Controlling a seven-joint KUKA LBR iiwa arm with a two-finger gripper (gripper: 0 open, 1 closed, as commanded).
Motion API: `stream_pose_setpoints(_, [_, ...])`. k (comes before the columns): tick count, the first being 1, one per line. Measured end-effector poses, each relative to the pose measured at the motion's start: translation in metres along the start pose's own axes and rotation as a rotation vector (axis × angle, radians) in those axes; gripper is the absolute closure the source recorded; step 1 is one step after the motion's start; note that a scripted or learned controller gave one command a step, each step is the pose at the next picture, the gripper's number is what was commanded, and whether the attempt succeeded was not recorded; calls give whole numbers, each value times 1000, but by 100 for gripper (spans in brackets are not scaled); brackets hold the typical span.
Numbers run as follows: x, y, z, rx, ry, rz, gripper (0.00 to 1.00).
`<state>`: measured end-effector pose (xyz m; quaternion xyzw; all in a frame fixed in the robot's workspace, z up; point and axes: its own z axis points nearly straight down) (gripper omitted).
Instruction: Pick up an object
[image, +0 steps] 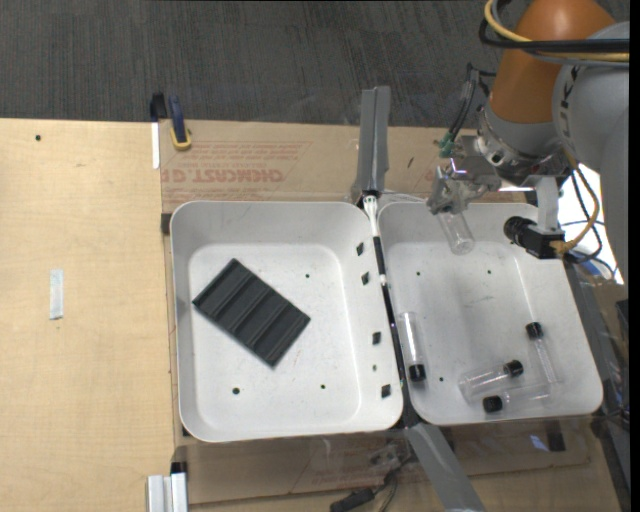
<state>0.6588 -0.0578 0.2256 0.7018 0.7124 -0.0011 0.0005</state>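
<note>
The grey arm with the orange band (540, 60) enters from the 2 o'clock corner of the view. Its two-finger gripper (450, 195) hangs over the 12 o'clock edge of the right shallow white bin (570, 300). A clear plastic tube (458, 232) sits between the fingers, pinched at its upper end, and points down toward 6 o'clock, clear of the bin floor.

Further clear plastic tubes with black caps lie on the right bin floor: one (411, 348) along the 9 o'clock wall, one (541, 355) near the 3 o'clock wall, and two (492, 379) (518, 398) close together at about 5 o'clock.

The left shallow white bin (185, 300) holds a dark grey ribbed rectangular panel (250, 312), lying flat and tilted, toward the bin's 9 o'clock side. The two bins touch along a grey central divider (374, 150). A blue-handled clamp with a yellow tip (175, 125) rests on the cardboard at 11 o'clock.
</note>
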Motion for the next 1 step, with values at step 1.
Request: stream_pose_setpoints(1, [0, 0, -8, 2, -3, -2, 100])
